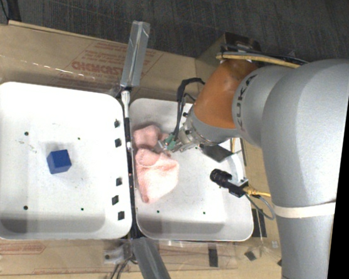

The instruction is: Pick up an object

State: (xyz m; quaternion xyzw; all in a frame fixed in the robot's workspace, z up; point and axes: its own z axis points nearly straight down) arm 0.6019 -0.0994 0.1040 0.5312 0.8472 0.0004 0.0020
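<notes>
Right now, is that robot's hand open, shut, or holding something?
Hand: low over the crumpled pink cloth in the right white bin; open, shut or holding cannot be told.

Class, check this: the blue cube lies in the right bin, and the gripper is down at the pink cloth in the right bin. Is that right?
Not quite. The camera view shows the blue cube in the left bin, alone. The rest holds: the gripper is down at the pink cloth in the right bin.
</notes>
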